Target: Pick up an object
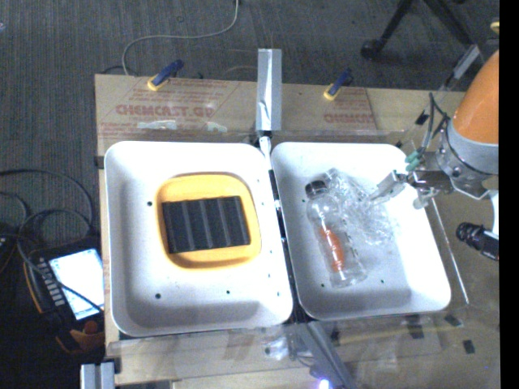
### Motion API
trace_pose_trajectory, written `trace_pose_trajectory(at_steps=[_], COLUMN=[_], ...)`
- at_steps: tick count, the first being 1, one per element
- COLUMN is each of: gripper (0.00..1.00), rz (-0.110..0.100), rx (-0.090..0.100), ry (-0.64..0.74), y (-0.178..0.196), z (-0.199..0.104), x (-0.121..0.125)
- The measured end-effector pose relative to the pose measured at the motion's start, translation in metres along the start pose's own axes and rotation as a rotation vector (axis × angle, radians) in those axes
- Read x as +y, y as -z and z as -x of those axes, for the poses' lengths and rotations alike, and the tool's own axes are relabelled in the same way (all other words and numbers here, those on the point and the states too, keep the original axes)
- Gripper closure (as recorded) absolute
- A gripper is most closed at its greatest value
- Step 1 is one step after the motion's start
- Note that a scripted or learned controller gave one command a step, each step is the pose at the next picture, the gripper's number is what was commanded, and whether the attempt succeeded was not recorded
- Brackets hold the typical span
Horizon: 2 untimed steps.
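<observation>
Clear plastic fills the middle of the right bin (422, 286): a crumpled transparent bottle (340, 241) with a dark cap toward the divider and an orange strip inside, lying flat among more wrinkled clear wrapping. My gripper (396, 181) hangs over that bin's far right corner, just beside the bottle's upper end, slanted down toward it; whether the jaws are spread or closed I cannot tell from this angle, and nothing sits visibly between them. I judge this to be the approach step, before any grasp. The left bin (122, 217), on the other side of the divider from the bottle, holds a yellow tray with a dark ribbed insert (207, 221), well apart from me. The next move calls for lowering squarely over the bottle's body and closing across its narrow width; slick, crushed plastic may slip.
</observation>
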<state>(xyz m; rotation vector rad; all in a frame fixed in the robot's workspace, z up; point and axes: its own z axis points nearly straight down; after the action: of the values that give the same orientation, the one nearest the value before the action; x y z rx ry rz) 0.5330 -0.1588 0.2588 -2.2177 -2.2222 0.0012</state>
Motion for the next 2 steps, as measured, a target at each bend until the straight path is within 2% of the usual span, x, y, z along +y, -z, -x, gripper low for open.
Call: trace_pose_trajectory(at_steps=[1, 2], gripper=[0.00, 0.00], rz=[-0.002, 0.010], rx=[0.000, -0.001], ry=[-0.099, -0.037], y=[-0.091, -0.161], z=[-0.038, -0.048], x=[0.003, 0.019])
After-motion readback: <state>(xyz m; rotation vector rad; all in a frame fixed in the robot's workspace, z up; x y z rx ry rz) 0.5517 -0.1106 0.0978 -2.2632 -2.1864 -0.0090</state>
